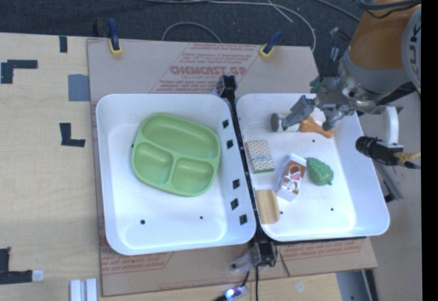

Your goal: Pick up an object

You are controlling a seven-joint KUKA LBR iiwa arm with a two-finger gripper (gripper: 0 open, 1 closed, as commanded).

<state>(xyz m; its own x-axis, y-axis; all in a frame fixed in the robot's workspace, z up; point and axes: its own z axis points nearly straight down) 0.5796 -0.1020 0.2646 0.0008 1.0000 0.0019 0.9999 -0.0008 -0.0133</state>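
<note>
Across the top of the frame runs dark carpet with loose cables (226,2), below it a pale wooden bench (41,176) bearing a brown cardboard sheet (198,67) clipped at its upper edge, on which the left bin (116,224) holds a green divided tray (176,154). The right bin (356,217), at centre right, holds a patterned packet (260,155), a small carton (293,177), a green toy (319,172), a tan block (267,206) and an orange piece (313,126). From the upper right the arm (383,26) reaches in, its gripper (295,117) low over the bin's upper part just beside the orange piece, with nothing visibly held; how far its jaws are parted cannot be told.
</note>
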